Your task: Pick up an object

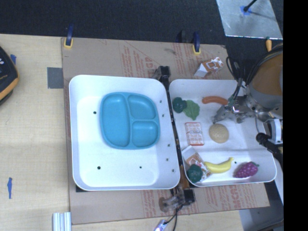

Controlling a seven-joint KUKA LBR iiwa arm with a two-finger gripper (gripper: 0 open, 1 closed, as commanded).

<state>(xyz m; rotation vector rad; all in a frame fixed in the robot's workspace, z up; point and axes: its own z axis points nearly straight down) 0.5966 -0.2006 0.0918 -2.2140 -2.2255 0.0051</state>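
The right bin (250, 88) holds several toy foods: a green broccoli piece (186, 107), an orange sausage (214, 100), a tan round bun (219, 133), a pink-and-white packet (194, 133), a yellow banana (219, 166), purple grapes (245, 169) and a dark green ball on a small packet (195, 173). My gripper (233, 113) hangs low over the bin's right half, just above and right of the bun and below the sausage. Nothing shows between its fingers.
The left bin (82, 129) carries a blue divided plate (129, 120). A small carton (210, 67) lies on the cardboard behind the right bin. The arm's grey body (267, 88) covers the right bin's far right corner. A yellow-black device (6, 76) sits at the left edge.
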